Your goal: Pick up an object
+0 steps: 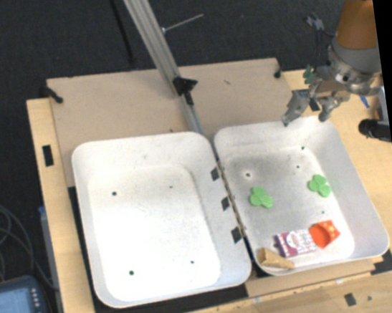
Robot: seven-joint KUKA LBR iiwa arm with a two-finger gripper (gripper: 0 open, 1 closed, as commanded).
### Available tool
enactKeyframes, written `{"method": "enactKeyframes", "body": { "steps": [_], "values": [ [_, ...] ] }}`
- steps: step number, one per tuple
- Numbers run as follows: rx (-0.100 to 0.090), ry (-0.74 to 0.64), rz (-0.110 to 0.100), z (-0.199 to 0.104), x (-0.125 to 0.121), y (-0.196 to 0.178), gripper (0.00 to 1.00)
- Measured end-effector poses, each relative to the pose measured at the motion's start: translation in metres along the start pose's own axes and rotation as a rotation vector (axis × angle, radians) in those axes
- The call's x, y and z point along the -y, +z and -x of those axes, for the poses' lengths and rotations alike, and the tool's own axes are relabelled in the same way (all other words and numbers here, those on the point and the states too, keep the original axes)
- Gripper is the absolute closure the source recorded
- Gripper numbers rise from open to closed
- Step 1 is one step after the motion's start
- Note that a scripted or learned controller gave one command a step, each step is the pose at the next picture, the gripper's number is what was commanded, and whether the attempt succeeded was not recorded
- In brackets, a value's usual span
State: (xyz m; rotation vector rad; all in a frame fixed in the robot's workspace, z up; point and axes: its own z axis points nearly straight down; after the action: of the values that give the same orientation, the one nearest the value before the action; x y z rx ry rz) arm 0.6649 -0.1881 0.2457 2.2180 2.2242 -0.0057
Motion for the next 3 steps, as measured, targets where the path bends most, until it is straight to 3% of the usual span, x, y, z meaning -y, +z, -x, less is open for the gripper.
{"method": "enactKeyframes", "body": {
  "steps": [2,3],
  "values": [
    [-0.001,0.004,-0.002,0.004,0.003,0.106,0.0],
    [0.001,0.004,0.008,0.005,0.0,0.09,1.0]
  ]
}}
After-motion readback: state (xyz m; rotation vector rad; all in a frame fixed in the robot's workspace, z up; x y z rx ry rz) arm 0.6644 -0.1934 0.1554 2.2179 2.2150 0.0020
